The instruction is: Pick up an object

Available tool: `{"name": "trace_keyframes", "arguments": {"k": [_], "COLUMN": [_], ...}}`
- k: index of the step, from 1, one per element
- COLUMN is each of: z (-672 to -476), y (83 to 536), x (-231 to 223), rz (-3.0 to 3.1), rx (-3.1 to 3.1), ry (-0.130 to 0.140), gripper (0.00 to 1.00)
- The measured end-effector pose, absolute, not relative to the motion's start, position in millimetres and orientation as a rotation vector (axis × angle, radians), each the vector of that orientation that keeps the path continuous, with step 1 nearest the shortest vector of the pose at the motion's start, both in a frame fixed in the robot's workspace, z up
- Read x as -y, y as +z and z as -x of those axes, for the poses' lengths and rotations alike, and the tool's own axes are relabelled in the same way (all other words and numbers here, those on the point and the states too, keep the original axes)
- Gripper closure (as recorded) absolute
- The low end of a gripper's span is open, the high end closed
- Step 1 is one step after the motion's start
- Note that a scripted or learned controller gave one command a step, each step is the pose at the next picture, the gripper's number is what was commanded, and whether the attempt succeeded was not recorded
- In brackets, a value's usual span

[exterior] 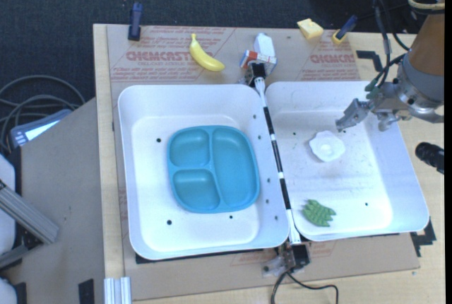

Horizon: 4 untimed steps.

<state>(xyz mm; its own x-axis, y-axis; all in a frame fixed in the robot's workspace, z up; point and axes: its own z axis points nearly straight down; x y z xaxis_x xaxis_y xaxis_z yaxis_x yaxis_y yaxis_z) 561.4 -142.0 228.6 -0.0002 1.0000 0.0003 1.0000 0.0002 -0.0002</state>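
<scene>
The approach step is in hand: the pincer [361, 114] hovers in the right bin [395, 175], holding nothing, its spread hard to tell. The white object [326, 148] lies just at its seven o'clock; next comes descent over it.

The arm [427, 62] reached in over the bench's right edge, its orange band near the far right corner and the grey wrist below it. The tool [357, 114] pointed left and slightly downward toward the bench's middle, carrying nothing; whether its fingers stood apart or together could not be made out
</scene>
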Motion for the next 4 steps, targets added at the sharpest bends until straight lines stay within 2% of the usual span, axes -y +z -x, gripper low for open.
{"name": "trace_keyframes", "arguments": {"k": [1,2,3,4], "z": [-569.6,-570.6,-563.4,-562.9], "y": [90,101,185,185], "x": [114,115,76,77], "rz": [2.22,2.225,2.221,2.221], "rx": [2.222,2.224,2.224,2.222], "ry": [0.0,-0.003,-0.003,0.0], "gripper": [0.0,1.0,1.0,0.0]}}
